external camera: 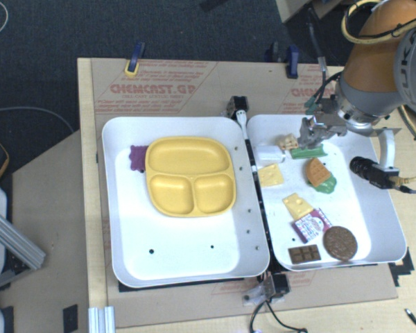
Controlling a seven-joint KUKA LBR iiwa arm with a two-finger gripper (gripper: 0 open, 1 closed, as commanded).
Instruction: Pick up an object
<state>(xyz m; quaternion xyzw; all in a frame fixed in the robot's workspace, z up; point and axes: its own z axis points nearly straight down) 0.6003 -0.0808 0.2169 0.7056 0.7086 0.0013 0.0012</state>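
On the brown cardboard-topped bench (194, 78) sit two shallow, glossy white plastic bins with rounded corners. The left bin (125, 241) carries a smooth yellow three-compartment plate (191, 174), with a small fuzzy purple piece (137, 157) touching its 9 o'clock edge; the lower half of this bin is bare white floor. The right bin (381, 214) holds small toy foods: a pale yellow cheese square (270, 175) near its left wall, a holed cheese wedge (297, 205) toward the centre, a purple wrapped packet (311, 224) just below it, a flat brown chocolate bar (305, 254) at 6 o'clock, a round brown cookie (340, 243) beside that, an orange-and-green sandwich-like piece (319, 174), a small tan cracker (288, 143) and a flat green strip (308, 152). The gripper (310, 136) hangs at 12 o'clock in the right bin, just above the green strip and beside the cracker; whether it is clenched or released cannot be told. Open floor lies along the right bin's 3 o'clock side.
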